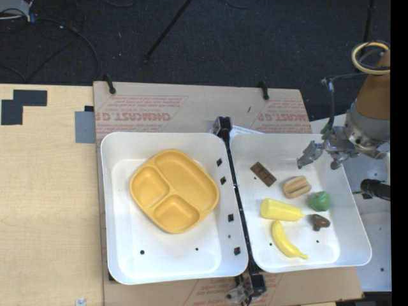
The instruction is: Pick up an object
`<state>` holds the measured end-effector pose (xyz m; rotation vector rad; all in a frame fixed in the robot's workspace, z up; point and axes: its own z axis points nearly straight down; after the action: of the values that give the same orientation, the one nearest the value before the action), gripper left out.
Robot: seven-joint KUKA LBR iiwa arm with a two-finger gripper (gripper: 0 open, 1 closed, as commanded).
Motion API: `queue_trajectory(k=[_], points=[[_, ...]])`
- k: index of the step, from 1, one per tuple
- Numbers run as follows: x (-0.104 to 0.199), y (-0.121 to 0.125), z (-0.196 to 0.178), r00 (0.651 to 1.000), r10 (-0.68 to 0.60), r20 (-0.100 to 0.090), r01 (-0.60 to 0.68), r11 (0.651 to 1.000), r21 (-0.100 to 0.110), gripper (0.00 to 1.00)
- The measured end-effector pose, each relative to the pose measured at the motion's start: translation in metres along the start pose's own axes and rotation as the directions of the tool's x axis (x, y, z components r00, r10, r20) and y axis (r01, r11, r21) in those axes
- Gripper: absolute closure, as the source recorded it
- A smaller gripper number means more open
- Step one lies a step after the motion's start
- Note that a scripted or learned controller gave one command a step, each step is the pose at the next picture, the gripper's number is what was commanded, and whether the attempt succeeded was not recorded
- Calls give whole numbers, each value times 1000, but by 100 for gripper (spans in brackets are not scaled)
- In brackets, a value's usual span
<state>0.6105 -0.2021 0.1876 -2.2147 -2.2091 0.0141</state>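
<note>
White bins on cardboard; black floor behind; jaws spread, unladen.

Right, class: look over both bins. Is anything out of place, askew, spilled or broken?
Nothing looks spilled or broken. The yellow tray lies skewed in the left bin, its edges turned against the bin's sides. In the right bin the banana, corn and other toys lie loosely scattered.

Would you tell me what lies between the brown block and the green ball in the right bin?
In the camera view, the tan bread roll lies between the brown block and the green ball.
</note>
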Motion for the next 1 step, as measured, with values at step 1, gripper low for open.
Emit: queue_trajectory(k=[1], points=[[1, 3, -9, 1000, -3, 3, 3, 1000, -15, 0]])
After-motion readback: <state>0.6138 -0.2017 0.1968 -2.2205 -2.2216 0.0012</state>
